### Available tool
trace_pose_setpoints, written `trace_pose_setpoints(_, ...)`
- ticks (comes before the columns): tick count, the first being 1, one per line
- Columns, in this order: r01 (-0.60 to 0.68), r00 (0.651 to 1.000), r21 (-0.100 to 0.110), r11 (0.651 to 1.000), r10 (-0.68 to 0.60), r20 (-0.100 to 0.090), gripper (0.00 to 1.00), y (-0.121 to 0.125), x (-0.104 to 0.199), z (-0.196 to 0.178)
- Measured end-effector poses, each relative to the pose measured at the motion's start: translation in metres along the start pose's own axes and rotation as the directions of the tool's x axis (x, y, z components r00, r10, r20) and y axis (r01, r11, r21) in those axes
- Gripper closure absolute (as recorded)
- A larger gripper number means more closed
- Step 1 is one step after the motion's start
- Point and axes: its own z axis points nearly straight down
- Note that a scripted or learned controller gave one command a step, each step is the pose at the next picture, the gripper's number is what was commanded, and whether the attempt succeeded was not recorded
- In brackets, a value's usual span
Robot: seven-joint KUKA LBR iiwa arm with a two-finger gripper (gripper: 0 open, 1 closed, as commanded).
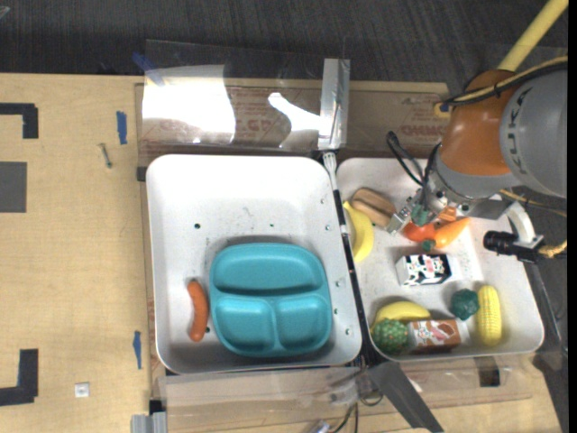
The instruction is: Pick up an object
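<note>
We see the claw (pixel 420 215) low in the right bin (pixel 523 341), near its upper middle, directly over an orange carrot-like toy (pixel 442 234); the metal parts blur into the toy and we cannot tell how the claw is set or whether anything is in it. The grey arm (pixel 541 133) with its orange band (pixel 473 133) comes in from the upper right and covers the bin's far corner. Just left of the claw lies a hot dog in a bun (pixel 372 203), and below that a yellow banana (pixel 361 231) curves along the bin's left wall. Below the carrot toy sits a small black-and-white carton (pixel 424 269). Along the near edge of the bin we find a second banana (pixel 401 311), a green broccoli-like piece (pixel 390 335) touching a ketchup bottle (pixel 437 332) lying on its side, a dark green lump (pixel 464 303), and a yellow corn cob (pixel 488 314) standing lengthwise by the right wall. The left bin (pixel 180 206) holds a teal divided tray (pixel 269 298) in its near half, with an orange sausage-shaped toy (pixel 196 310) just beside the tray's left edge. Both bins rest on a light wooden bench (pixel 63 269).
</note>
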Motion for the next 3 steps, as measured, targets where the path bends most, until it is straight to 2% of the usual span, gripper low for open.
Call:
trace_pose_setpoints(1, 0.012, 1.0, 0.0, 1.0, -0.012, -0.004, 1.0, 0.018, 0.026, -0.164)
trace_pose_setpoints(2, -0.066, 0.998, 0.004, 0.998, 0.066, -0.006, 1.0, 0.064, -0.018, -0.269)
trace_pose_setpoints(3, -0.157, 0.988, 0.011, 0.988, 0.157, -0.006, 1.0, 0.021, -0.078, -0.263)
